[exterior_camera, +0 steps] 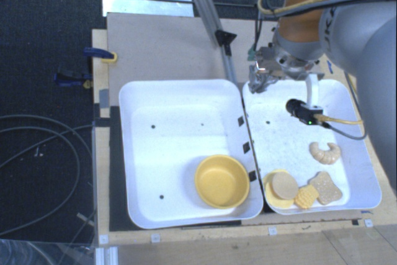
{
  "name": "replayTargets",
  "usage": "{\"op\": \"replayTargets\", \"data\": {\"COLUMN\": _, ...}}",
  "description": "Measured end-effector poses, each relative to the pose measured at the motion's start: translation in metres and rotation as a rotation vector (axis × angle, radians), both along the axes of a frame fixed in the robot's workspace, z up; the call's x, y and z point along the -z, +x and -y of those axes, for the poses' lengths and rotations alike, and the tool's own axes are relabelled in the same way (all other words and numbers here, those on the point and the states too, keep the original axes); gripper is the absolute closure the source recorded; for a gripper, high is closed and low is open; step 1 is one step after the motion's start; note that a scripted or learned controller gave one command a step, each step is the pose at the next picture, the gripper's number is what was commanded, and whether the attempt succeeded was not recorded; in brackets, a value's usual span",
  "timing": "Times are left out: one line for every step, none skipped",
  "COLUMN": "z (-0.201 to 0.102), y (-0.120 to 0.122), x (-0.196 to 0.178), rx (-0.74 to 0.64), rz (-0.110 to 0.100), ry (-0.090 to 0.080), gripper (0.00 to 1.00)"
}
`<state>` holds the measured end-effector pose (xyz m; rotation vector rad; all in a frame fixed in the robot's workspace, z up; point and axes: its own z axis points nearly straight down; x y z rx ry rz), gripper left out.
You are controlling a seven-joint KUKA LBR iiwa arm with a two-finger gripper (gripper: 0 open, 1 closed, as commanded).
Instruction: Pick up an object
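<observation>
Left white plastic bin (155, 133): a round yellow plastic bowl (222, 180) sits upright at about 5 o'clock on its floor, close to the divider between the bins. Right white bin (273, 133): a tan round cracker-like disc on a yellow lid (283, 187), a yellow waffle-textured biscuit (305, 197) and a beige toast-shaped piece (326, 188) cluster at 6 o'clock, with a pale croissant-shaped piece (325, 152) at 4 o'clock. The gripper (259, 82) hangs over this bin's 11 o'clock corner, nothing visibly between its fingers; spread or pressed together, cannot tell.

A blue clamp (73, 77) grips the bench's left edge, with black cables (43, 146) looping on the floor nearby.
</observation>
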<state>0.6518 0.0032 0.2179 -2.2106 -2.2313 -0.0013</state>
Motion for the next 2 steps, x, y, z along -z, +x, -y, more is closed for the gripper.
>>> {"op": "replayTargets", "data": {"z": -0.047, "y": -0.023, "x": -0.014, "rx": -0.001, "rz": 0.0, "ry": 0.001, "gripper": 1.0}}
{"op": "replayTargets", "data": {"z": -0.09, "y": -0.04, "x": -0.014, "rx": 0.0, "rz": -0.001, "ry": 0.001, "gripper": 1.0}}
